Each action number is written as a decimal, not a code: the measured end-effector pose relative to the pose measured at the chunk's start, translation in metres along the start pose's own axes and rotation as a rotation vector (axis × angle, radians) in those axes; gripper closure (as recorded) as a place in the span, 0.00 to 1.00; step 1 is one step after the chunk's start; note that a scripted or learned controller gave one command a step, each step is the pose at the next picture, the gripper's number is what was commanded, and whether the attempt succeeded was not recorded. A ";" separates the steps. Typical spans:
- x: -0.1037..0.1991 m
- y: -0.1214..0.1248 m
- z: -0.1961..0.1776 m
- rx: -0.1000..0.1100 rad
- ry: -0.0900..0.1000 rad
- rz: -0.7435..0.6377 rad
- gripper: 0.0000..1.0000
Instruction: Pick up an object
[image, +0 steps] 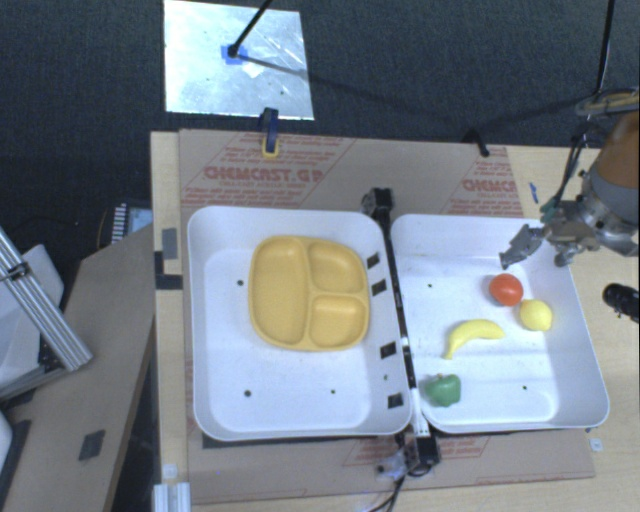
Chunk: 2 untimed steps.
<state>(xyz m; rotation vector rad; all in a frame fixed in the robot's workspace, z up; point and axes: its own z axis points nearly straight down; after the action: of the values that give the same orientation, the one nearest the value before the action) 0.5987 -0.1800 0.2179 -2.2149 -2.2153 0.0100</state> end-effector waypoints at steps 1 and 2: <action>0.001 0.003 -0.008 -0.012 -0.002 -0.003 0.00; -0.003 0.005 0.034 -0.011 -0.003 -0.001 0.00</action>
<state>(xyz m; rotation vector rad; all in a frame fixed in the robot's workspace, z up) 0.6033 -0.1826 0.1841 -2.2208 -2.2234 0.0001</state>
